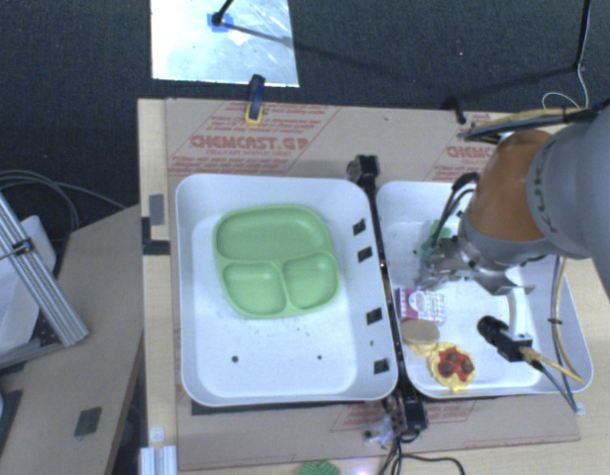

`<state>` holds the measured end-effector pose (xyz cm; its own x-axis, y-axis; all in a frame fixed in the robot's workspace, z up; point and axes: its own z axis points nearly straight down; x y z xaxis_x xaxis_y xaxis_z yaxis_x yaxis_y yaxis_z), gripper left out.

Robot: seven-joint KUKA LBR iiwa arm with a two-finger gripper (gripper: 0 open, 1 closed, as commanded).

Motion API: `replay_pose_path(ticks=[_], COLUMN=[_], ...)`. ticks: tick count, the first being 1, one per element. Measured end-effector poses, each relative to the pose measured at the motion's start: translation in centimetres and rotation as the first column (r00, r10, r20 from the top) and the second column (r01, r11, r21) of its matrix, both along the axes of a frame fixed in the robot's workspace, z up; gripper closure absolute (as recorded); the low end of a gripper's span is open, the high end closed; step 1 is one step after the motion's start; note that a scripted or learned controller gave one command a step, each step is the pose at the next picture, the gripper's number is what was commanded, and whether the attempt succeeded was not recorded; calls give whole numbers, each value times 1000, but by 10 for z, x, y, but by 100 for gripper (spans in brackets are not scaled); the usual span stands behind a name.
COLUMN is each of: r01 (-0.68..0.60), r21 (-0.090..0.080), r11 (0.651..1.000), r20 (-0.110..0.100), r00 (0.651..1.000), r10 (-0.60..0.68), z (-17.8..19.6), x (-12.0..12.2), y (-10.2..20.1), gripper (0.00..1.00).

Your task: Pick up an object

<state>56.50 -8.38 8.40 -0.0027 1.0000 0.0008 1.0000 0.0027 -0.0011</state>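
A: Candidates in the right bin [404, 201], near end first: yellow-and-red piece [453, 365], tan round piece [421, 332] touching it, then pink packet [422, 305].
B: Arm [543, 196]?
A: Comes in from the right, low over the bin's middle. Fingers [436, 265]: can't tell if spread or pressed together, the wrist hides them.
B: Closest thing?
A: Pink packet, I'd say. It lies just on their near side, toward the divider. Looks slightly longer across the bin. Small green item [434, 234] is just beyond them.
B: So a short shift toward the near end, then down.
A: Likely. Green tray [275, 260] in the left bin [206, 364] is well apart.
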Motion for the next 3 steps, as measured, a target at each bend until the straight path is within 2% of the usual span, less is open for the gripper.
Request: replay_pose_path(ticks=[1,2,3], r01=[-12,0,5], r21=[4,0,-2], r11=[1000,1000,1000], r20=[13,3,5], r00=[1000,1000,1000], r10=[12,0,-5], z=[107,101,101], x=[2,0,19], y=[95,88,41], gripper=[100,0,0])
